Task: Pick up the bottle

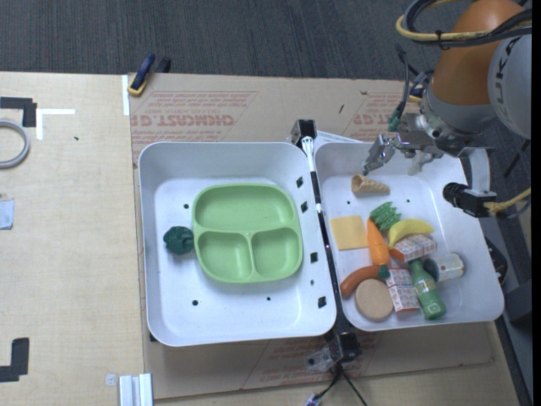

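The green bottle (427, 290), with a label around its middle, lies on its side near the front right corner of the right bin (473, 311). It rests among other toy foods, touching a red-and-white carton (403, 291). My gripper (398, 156) hangs over the back of the right bin, well behind the bottle. It is open with nothing between its fingers (380, 152). A slice of bread (369, 184) lies just below the gripper.
The right bin also holds a cheese slice (348, 232), carrot (378, 242), banana (410, 229), sausage (360, 280), round bun (374, 300) and a white box (450, 266). The left bin (161, 311) holds a green divided tray (248, 232) and broccoli (178, 239).
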Controlling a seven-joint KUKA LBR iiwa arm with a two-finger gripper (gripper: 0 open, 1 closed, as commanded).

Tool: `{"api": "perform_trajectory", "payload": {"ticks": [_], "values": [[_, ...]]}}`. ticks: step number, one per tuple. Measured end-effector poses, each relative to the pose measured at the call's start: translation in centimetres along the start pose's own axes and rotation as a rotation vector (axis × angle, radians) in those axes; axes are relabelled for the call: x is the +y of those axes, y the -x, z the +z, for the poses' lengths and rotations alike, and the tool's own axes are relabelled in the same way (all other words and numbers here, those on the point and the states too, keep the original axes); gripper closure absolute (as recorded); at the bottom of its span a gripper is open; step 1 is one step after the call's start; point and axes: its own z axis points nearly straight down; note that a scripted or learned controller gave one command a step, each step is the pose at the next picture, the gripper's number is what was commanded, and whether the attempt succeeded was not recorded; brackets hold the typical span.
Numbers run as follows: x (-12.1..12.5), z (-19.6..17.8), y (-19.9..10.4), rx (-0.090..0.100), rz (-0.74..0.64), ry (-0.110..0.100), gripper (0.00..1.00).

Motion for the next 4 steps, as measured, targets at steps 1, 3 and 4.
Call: {"api": "perform_trajectory", "payload": {"ticks": [1, 3, 4], "values": [[0.0, -0.9, 0.0, -0.001, -0.001, 0.0, 1.0], [-5.2, -5.7, -7.2, -0.001, 0.131, -0.001, 1.0], [-9.1, -4.8, -13.0, 0.0, -0.162, -0.002, 1.0]]}}
